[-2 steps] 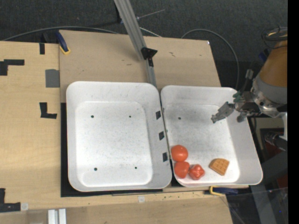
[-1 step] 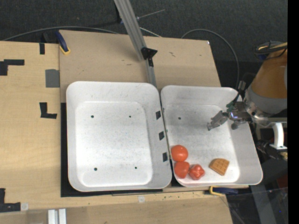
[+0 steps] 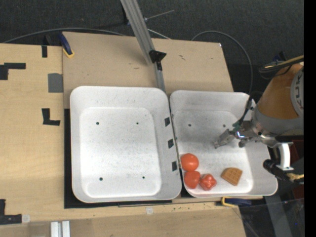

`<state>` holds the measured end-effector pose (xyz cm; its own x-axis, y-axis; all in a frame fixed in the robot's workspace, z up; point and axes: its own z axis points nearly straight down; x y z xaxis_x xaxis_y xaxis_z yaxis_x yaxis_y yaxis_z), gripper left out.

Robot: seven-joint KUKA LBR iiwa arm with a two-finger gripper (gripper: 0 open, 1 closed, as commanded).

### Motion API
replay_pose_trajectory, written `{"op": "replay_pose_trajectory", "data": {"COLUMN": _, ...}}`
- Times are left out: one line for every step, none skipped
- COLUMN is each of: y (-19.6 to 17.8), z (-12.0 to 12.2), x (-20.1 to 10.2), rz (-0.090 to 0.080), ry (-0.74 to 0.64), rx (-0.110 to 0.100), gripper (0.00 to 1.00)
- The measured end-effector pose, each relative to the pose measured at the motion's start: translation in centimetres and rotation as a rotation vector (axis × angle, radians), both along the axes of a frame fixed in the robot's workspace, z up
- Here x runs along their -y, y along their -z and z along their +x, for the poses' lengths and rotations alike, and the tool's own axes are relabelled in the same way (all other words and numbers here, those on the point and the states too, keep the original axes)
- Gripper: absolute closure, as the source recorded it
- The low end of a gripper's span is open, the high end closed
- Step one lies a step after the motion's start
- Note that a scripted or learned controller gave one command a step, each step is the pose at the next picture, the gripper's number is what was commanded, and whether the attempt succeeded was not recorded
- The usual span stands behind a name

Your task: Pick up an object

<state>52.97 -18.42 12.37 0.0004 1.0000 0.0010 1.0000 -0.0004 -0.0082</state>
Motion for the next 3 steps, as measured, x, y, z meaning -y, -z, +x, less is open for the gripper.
{"op": "replay_pose_trajectory", "data": {"y": -1.3, "z": 0.2, "x": -0.1, "rz": 0.000, "ry": -0.002, "rx": 0.005, "gripper": 1.00}}
{"op": "replay_pose_trajectory", "data": {"y": -7.4, "z": 0.5, "x": -0.8, "rz": -0.002, "ry": -0.003, "rx": 0.013, "gripper": 1.00}}
{"op": "replay_pose_trajectory", "data": {"y": -10.3, "z": 0.6, "x": -0.9, "rz": -0.001, "ry": -0.003, "rx": 0.011, "gripper": 1.00}}
